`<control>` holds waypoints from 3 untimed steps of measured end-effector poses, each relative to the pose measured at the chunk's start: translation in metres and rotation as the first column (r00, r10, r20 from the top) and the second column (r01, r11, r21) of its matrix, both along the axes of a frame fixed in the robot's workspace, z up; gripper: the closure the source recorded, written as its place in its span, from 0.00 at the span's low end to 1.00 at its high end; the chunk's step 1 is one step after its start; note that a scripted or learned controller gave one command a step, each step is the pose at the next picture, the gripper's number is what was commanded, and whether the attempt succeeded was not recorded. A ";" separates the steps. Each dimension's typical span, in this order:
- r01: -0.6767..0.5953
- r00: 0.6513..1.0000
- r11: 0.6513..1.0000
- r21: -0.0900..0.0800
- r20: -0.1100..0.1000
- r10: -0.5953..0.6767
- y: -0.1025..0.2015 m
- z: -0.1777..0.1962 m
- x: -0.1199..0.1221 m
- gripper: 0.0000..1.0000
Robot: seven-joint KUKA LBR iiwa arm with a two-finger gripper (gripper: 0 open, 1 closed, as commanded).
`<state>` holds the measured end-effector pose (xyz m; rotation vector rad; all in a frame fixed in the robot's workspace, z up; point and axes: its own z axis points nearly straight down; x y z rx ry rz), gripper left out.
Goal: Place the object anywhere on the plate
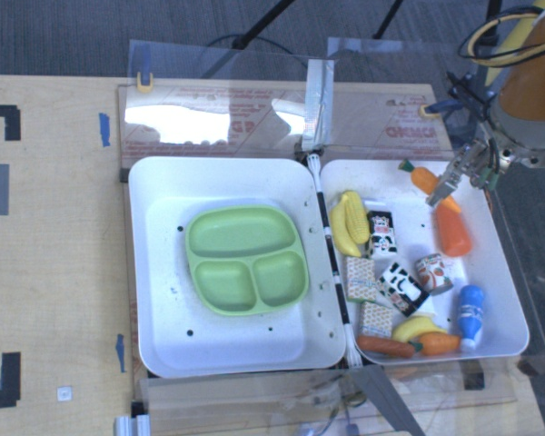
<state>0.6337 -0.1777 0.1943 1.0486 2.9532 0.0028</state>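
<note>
A green plate [245, 259] with three compartments lies in the left bin [163, 189]. The right bin [504, 280] holds the objects: a yellow banana [350, 221], a small orange carrot [423, 179], a large orange piece [453, 229], two black-and-white cow-print cartons [381, 232] [401, 286], a small can [433, 272], a blue bottle [470, 312], waffle pieces [364, 280], and a carrot [386, 345] at the front. My gripper [445, 187] hangs over the right bin's back right corner, just above the small carrot and the orange piece. Nothing shows between its fingers.
Clear plastic walls stand behind both bins, with a taped seam [318, 107] between them. A raised divider [327, 243] separates the bins. Cables and the orange arm band [518, 62] crowd the upper right. Wooden bench [45, 271] spreads to the left.
</note>
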 end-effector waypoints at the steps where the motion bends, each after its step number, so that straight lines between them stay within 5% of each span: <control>1: -0.153 0.988 0.988 0.002 -0.007 0.153 0.079 -0.024 -0.009 1.00; 2: -0.262 0.965 0.965 0.001 -0.007 0.262 0.135 -0.009 -0.025 1.00; 3: -0.343 0.939 0.939 0.000 -0.001 0.343 0.219 -0.009 0.001 1.00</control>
